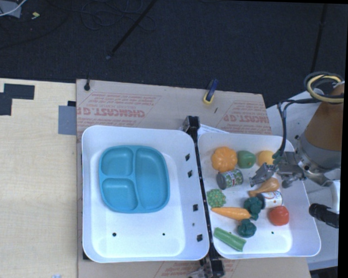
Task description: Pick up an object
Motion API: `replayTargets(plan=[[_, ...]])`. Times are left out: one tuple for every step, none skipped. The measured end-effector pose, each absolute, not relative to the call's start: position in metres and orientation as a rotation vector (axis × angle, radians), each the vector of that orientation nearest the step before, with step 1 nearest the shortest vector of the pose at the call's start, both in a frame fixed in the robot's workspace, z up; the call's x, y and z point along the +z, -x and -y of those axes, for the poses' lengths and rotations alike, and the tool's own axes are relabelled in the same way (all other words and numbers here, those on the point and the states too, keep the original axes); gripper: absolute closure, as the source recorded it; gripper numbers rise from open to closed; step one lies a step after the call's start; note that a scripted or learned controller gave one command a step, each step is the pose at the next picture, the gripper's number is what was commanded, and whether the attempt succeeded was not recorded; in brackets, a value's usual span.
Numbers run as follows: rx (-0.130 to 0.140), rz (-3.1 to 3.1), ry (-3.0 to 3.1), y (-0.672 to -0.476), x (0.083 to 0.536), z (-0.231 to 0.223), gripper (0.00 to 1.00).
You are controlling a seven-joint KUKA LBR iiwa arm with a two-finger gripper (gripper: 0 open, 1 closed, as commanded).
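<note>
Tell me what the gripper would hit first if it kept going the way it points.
The gripper points left and down into the right bin. Probably the orange item just beneath its tip, with the can next along that line. Depth is unclear from this slanted view.

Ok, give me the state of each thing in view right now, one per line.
End effector: low in the right bin, over the toy food.
Blue divided plate: flat in the left bin.
Small can: lying on its side.
Carrot: lying flat.
Tomato: resting by the bin's right wall.
Green pod: lying flat near the front wall.
</note>
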State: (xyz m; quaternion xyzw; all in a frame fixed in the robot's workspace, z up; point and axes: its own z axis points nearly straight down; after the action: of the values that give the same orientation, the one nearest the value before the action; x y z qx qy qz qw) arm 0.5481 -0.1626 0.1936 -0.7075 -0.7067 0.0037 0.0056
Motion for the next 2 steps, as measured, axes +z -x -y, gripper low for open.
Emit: replayTargets(plan=[[0.003, 2.221, 2.219, -0.550, 0.199, 0.163, 0.00], [0.007, 2.217, 2.213, -0.546, 0.153, 0.157, 0.00]])
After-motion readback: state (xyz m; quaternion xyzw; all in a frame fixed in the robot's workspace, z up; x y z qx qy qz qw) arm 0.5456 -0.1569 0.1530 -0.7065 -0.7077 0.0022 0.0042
